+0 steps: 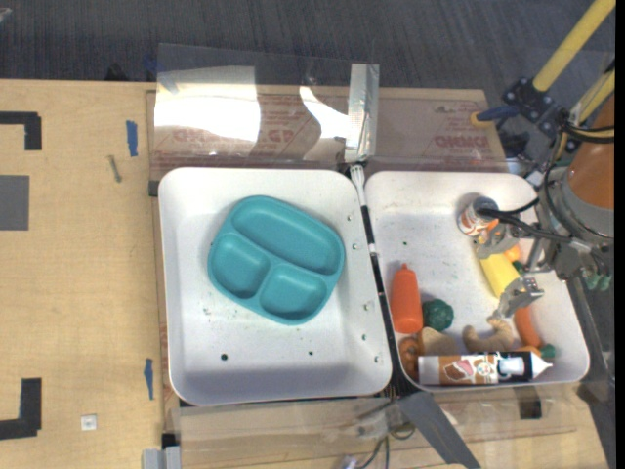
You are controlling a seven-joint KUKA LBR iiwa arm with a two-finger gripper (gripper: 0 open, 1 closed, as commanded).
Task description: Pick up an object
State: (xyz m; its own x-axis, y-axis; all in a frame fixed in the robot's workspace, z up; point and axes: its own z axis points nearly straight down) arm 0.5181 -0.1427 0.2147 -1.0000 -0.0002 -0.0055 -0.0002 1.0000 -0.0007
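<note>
The pincer (518, 296) hung low over the right bin (430, 203), near its right wall; I cannot tell its state. Just beside it lay a yellow piece (498, 270) and a carrot (528, 326). Nearer were a tube (483, 366), an orange bottle (406, 299) and a green ball (438, 313). The left bin (195, 360) held a teal tray (276, 258).

A teal divided plate (276, 257) occupies the left bin (195, 360) centre, leaving bare floor from 5 to 8 o'clock. In the right bin (430, 203), clutter crowds 3 to 7 o'clock: orange bottle (406, 298), sauce tube (483, 366), yellow block (499, 272); the 10-to-12 o'clock stretch lies open.
</note>
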